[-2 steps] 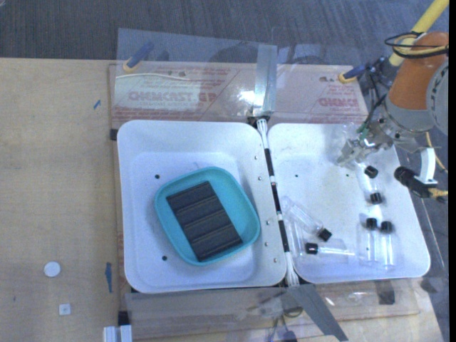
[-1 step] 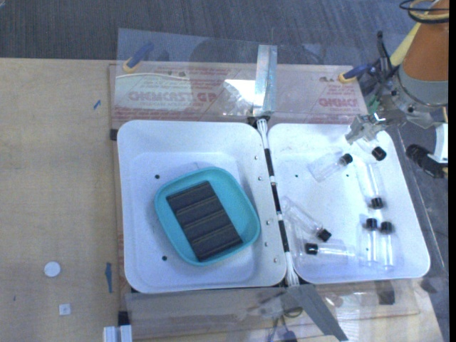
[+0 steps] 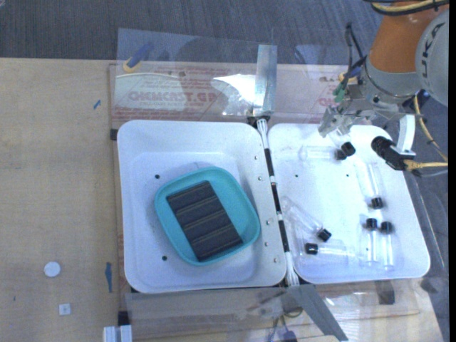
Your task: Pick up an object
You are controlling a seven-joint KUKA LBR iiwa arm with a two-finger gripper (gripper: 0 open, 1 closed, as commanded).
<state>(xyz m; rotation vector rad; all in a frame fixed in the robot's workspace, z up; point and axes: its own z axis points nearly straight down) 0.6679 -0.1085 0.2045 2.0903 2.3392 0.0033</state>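
Several clear plastic vials with black caps lie in the right bin (image 3: 335,191). One vial (image 3: 315,152) with its cap (image 3: 346,149) lies near the bin's far edge, and another vial (image 3: 370,179) lies right of the middle. More vials (image 3: 305,220) are scattered along the near side. In the left bin (image 3: 135,191) a teal tray (image 3: 244,199) holds a black ridged block (image 3: 204,219). My gripper (image 3: 335,124) hangs over the far edge of the right bin, just above and behind the far vial. Nothing shows in its grasp.
A clear plastic panel and a metal bracket (image 3: 266,77) stand behind the bins. The ridge between the two bins (image 3: 273,191) runs down the middle. Yellow cables (image 3: 427,164) trail from the wrist over the right bin's far right corner. The wooden bench (image 3: 57,177) stretches to the left.
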